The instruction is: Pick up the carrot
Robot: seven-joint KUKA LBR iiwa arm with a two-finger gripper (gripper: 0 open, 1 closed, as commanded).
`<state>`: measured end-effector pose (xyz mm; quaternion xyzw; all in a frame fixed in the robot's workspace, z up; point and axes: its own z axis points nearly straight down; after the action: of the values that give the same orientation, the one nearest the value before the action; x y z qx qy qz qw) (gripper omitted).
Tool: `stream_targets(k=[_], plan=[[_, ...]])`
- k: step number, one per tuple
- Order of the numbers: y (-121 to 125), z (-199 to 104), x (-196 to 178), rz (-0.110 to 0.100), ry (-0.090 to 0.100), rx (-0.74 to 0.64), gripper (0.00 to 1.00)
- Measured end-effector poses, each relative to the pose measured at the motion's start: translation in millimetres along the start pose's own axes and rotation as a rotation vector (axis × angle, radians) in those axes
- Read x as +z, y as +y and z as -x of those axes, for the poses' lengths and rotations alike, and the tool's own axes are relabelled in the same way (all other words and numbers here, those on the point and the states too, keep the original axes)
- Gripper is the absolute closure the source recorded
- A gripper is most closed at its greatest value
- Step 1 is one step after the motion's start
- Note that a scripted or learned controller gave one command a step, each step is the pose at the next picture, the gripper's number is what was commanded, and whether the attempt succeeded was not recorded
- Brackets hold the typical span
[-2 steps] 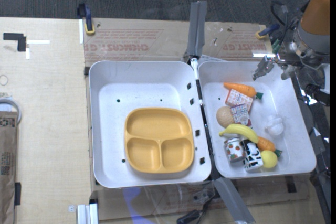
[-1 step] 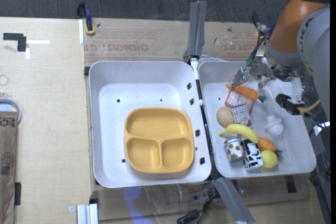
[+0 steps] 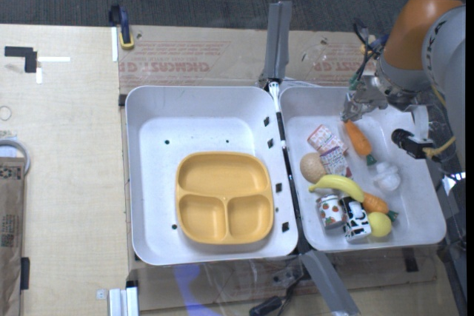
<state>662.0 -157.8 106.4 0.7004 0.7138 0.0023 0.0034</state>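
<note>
The gripper (image 3: pixel 354 109), whose grip I cannot tell, hovers just above the carrot (image 3: pixel 358 138) beside a red-checked packet (image 3: pixel 323 137).

The gripper (image 3: pixel 354 109) hangs over the far part of the right bin (image 3: pixel 422 233). Just below it, toward the near side, lies the carrot (image 3: pixel 358 138), slanting away to the right. Left of the carrot sit two small packets (image 3: pixel 326 144). Nearer the camera lies an egg-shaped piece (image 3: pixel 312 167), then a banana (image 3: pixel 338 186), a second carrot (image 3: pixel 375 202), a can (image 3: pixel 331 212), a small carton (image 3: pixel 356 219) and a lemon (image 3: pixel 379 225). Far to the gripper's left, the left bin (image 3: pixel 148 159) holds a divided tray (image 3: pixel 224 197).
</note>
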Motion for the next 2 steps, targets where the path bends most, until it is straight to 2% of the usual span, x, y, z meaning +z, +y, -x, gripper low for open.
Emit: stream_targets(k=[1,2], plan=[[-0.6,-77.7,-93.5,-0.007,0.001,-0.095,1.00],[-1.0,-77.3,-92.6,-0.009,0.001,-0.095,0.00]])
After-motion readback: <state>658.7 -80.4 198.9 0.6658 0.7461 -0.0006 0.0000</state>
